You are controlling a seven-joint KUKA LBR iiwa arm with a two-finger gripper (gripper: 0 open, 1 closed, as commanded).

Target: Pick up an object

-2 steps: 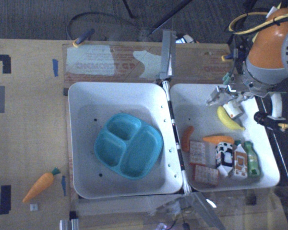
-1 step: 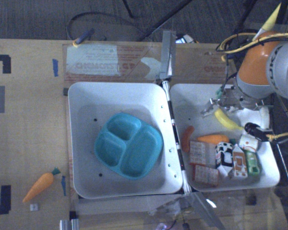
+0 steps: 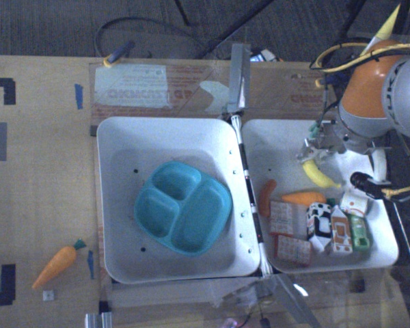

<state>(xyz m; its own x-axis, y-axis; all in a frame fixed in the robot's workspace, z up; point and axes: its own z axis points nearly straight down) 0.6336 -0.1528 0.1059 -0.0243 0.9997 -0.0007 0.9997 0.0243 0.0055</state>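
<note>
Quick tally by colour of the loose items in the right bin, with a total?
Yellow: 1, a curved yellow banana-shaped toy.
Orange or red: 2, an orange carrot-like piece and a reddish sausage-shaped piece.
Printed cartons and packets: about 6, clustered along the near side; the exact number is hard to tell.
Total: about 9.

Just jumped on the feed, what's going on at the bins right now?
The arm is reaching into the right bin, with its end effector low over the yellow banana near the bin's back. Nothing visibly sits between its fingers, so no pick is confirmed. The rest of that bin's items, including an orange carrot and small cartons, lie along the front. The left bin holds a teal divided plate, and a toy carrot lies on the bench outside.
</note>
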